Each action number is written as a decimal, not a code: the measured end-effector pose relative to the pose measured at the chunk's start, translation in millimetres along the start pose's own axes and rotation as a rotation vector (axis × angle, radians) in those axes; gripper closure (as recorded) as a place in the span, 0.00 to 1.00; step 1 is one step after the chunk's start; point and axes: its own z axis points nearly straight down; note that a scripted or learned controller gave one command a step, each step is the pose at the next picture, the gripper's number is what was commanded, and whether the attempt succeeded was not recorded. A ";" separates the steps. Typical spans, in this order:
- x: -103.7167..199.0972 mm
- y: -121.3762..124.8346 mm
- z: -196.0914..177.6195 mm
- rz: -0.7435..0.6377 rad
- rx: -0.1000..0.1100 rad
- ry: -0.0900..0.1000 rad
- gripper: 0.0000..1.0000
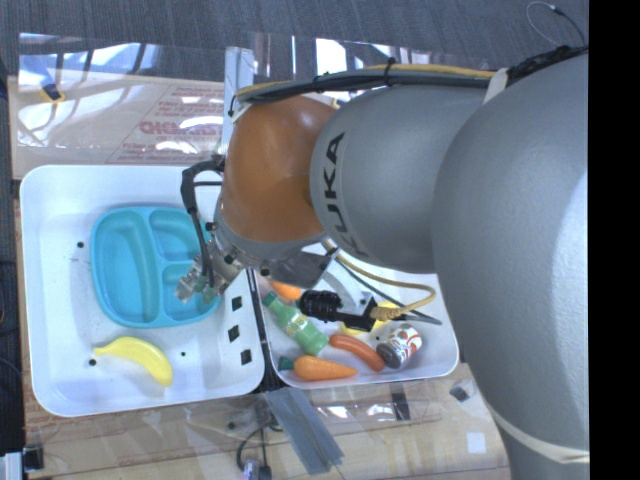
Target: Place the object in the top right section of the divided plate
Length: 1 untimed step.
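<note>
Here, grey arm (440,168) reaching in from right, fingers (197,286) over blue divided plate (130,268); spread or pressed together, cannot tell

We see bright, even overhead light, colours slightly washed. The left white bin (40,268) is near blown out along its rim, little texture left. Strong glare streaks sit on the clear plastic sheet (130,98) behind the bins, with bluish reflections. The grey arm (480,188) shows a soft highlight across its top, and the orange band (270,168) has a dull sheen. Shadows are soft and short: a faint one under the banana (135,358), a darker one beneath the arm over the right bin (440,353). Overall the picture is soft, low resolution, small items are mushy. The dark floor (120,3) looks grainy.
</note>
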 end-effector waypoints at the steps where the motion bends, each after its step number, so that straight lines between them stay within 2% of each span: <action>1: -82.6 -27.7 -36.8 -0.201 -0.002 -0.004 1.00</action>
